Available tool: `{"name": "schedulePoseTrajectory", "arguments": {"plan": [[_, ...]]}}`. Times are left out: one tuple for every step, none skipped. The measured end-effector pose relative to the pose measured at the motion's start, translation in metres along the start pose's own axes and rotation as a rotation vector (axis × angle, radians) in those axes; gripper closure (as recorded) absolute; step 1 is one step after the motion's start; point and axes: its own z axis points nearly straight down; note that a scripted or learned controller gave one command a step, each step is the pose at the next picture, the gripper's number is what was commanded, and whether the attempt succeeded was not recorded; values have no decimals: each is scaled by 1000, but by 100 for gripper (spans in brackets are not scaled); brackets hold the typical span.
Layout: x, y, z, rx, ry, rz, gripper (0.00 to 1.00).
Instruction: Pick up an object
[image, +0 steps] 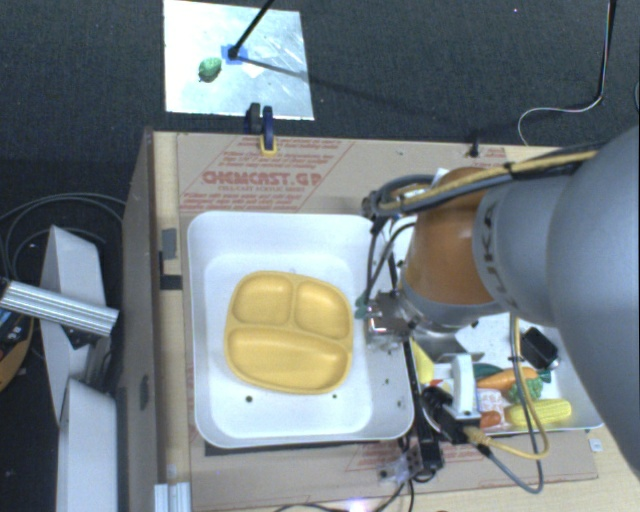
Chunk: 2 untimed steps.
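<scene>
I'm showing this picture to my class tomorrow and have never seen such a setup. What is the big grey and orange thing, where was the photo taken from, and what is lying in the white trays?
The photo comes from one fixed camera above a bench, looking down at a slant. The big grey shape with the orange band is a robot arm, reaching in from the right. It hangs over the right white bin and hides most of it. Beside it you can glimpse small toy foods: a corn cob and a carrot-like piece. The left white bin holds a yellow divided plate. Whether the arm is holding anything cannot be seen.
</scene>
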Motion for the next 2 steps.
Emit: {"name": "schedulePoseTrajectory", "arguments": {"plan": [[73,0,-30,0,2,-3,100],[-11,0,0,0,-1,0,100]]}}
